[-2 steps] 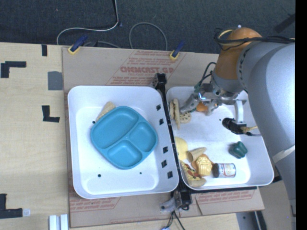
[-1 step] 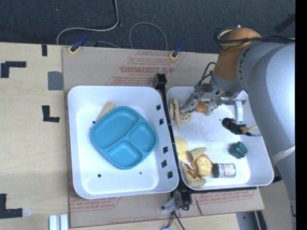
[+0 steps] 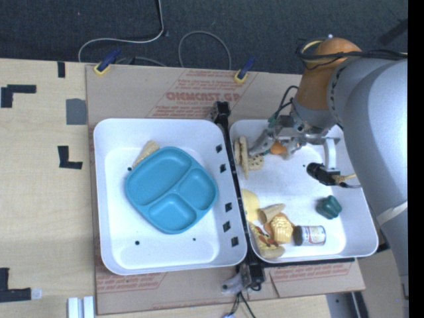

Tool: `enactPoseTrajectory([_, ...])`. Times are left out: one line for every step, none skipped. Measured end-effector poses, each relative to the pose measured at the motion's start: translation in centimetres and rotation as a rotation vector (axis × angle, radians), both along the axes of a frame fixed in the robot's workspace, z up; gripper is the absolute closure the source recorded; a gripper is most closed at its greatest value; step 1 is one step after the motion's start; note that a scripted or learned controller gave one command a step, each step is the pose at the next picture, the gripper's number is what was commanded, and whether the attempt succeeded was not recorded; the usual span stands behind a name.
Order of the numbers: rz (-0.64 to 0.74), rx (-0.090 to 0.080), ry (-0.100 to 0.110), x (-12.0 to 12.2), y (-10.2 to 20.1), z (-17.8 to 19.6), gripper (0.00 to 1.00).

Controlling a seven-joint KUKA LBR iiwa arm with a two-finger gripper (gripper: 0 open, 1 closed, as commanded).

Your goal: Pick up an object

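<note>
Hovering low in the right bin point(image 3: 358, 244), gripper point(image 3: 281, 144) sits over a small orange item point(image 3: 279, 149); can't tell its state. Cracker point(image 3: 243, 156) lies just left. Drop straight, center on orange item, avoid the divider.

I see bare white floor in the middle of the right bin point(image 3: 361, 240), between the green piece point(image 3: 328, 207) and the yellow clutter point(image 3: 268, 222) along its left wall. The small can point(image 3: 310, 234) blocks the near strip. In the left bin point(image 3: 106, 177), the blue tray point(image 3: 172, 189) takes the centre, leaving free margins around it.
</note>
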State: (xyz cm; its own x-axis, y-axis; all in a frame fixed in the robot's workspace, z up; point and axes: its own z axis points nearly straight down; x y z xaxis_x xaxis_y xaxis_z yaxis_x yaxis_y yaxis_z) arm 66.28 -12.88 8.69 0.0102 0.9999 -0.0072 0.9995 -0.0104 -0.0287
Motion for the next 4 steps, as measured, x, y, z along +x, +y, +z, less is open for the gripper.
enactPoseTrajectory([-0.001,-0.003,-0.001,0.0,0.1,0.0,0.00])
enactPoseTrajectory([-0.003,-0.014,-0.003,0.0,0.5,0.1,0.00])
enactPoseTrajectory([-0.003,-0.012,-0.002,0.0,0.4,0.1,0.00])
enactPoseTrajectory([0.005,0.023,0.004,0.1,-1.2,-0.2,0.00])
